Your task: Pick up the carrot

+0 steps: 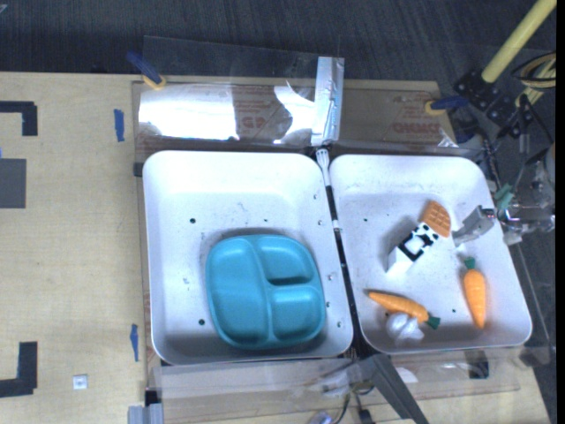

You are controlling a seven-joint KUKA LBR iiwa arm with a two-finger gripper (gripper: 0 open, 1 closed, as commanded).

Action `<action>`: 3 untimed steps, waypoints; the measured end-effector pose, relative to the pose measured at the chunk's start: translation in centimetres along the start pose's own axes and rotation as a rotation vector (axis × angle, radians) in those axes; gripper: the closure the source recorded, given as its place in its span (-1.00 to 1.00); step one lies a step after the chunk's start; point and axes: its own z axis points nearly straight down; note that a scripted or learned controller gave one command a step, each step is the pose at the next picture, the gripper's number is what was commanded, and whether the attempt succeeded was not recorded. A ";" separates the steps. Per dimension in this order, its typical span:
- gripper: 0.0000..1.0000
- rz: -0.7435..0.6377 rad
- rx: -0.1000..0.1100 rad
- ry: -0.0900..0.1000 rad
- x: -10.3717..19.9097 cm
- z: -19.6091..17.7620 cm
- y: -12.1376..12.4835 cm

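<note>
Two orange carrots lie in the right bin (371, 179). One carrot (475, 297) stands nearly upright in the picture by the bin's right wall, green top upward. The other carrot (399, 304) lies slanted near the front, with its green end at the right, and touches a small white object (404, 326). My gripper (477, 223) comes in over the bin's right rim. It is above and slightly left of the right-hand carrot and close to an orange ridged piece (436, 218). I see nothing held in it.
A black-and-white block (413, 243) lies mid-bin beside the orange ridged piece. The left bin (177, 193) holds a blue divided plate (264, 291). Clear plastic and cardboard sit behind the bins. Cables and a yellow pole crowd the top right.
</note>
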 end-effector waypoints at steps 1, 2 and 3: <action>-1.00 -0.087 0.006 0.003 -3.8 13.8 -1.8; 1.00 -0.086 -0.005 -0.002 -3.9 12.4 -1.4; 1.00 -0.486 -0.013 0.005 -4.5 15.6 -1.9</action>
